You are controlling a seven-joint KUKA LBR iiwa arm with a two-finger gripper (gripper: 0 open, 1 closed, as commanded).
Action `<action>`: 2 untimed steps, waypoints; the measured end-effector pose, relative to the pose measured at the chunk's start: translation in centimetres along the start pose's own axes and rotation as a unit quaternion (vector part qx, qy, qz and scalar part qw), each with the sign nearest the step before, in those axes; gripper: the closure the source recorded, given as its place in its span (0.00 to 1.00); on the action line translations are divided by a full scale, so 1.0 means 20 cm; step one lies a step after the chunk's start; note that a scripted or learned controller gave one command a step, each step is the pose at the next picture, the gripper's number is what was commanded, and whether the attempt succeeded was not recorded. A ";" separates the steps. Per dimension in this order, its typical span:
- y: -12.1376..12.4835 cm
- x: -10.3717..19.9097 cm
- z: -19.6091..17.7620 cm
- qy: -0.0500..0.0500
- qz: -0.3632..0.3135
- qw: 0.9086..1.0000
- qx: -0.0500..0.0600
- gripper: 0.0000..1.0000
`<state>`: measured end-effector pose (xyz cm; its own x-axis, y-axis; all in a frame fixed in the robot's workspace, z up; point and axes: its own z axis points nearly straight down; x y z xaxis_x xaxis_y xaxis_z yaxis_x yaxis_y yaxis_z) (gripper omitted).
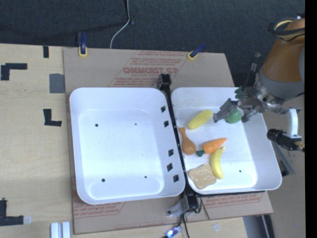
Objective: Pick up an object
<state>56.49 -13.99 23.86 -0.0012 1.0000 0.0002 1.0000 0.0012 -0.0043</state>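
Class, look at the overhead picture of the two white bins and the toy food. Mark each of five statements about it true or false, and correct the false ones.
1. All the toy food lies in the right bin. True.
2. The banana lies in the left bin. False: it lies in the right bin, below the carrot.
3. The corn cob lies nearer the bins' shared divider than the gripper does. True.
4. The slice of bread sits at the far edge of the right bin. False: it sits at the near edge, beside the banana.
5. A green object shows at the gripper. True.
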 end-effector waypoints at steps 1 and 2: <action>-0.43 0.17 0.39 0.002 0.001 1.000 0.006 0.00; -0.38 0.22 0.76 -0.003 0.001 1.000 -0.008 0.00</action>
<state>48.74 -9.59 8.76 0.0017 1.0000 -0.0059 0.9999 -0.0016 0.0109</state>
